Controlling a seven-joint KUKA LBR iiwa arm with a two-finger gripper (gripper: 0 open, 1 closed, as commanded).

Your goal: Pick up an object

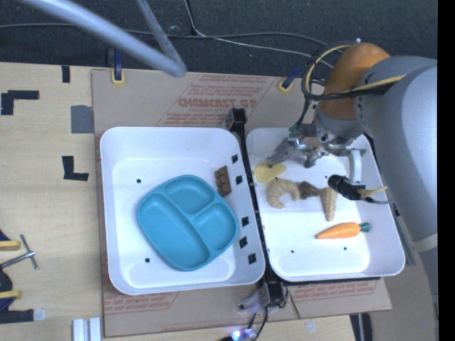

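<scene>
The gripper is seen low in the right bin, near a croissant; its grip cannot be told.

Red print runs across the brown cardboard sheet lying under the two bins on the surface; at its far edge one line seems to read "CHEMCAST GP", the smaller lines too blurred to read
</scene>
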